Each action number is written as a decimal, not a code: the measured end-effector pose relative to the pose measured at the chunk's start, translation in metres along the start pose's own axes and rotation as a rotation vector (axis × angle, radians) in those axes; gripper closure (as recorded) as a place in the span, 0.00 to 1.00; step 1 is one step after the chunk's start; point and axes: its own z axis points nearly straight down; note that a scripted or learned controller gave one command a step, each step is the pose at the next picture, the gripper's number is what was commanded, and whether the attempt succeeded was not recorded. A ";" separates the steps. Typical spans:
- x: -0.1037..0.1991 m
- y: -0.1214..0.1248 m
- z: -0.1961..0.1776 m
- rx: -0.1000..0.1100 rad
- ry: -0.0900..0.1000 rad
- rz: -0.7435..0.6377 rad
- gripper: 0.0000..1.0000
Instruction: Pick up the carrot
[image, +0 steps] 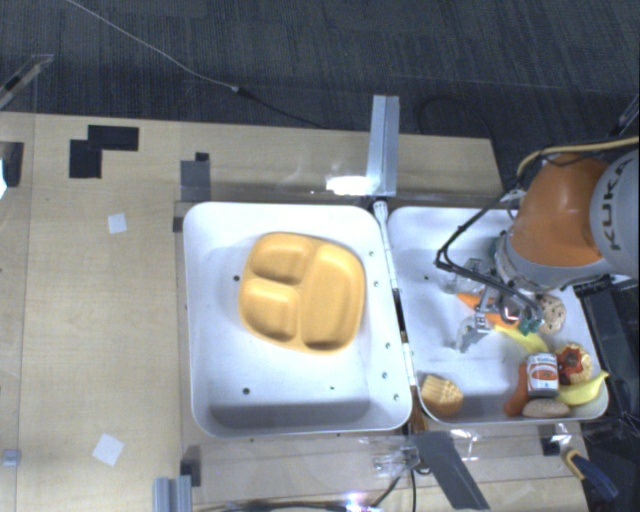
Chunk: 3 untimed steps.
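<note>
The left bin (205, 330) holds a yellow divided plate (302, 291). In the right bin (430, 330), my gripper (483, 318) hovers beside the carrot (470, 298), near a bread roll (441, 393), jar (541, 374) and banana (585, 388). Both bins sit on a pale wooden bench (90, 330).

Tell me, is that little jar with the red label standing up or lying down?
Standing up. The jar sits on its base in the right bin, its lid facing the camera above the red label.

A divided plate (302, 291) lies in the left bin (215, 400).
</note>
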 end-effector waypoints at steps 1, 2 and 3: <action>-0.003 0.002 -0.014 0.000 -0.010 -0.006 1.00; -0.043 0.090 -0.099 -0.004 0.000 0.171 1.00; -0.042 0.087 -0.097 -0.001 0.004 0.174 0.00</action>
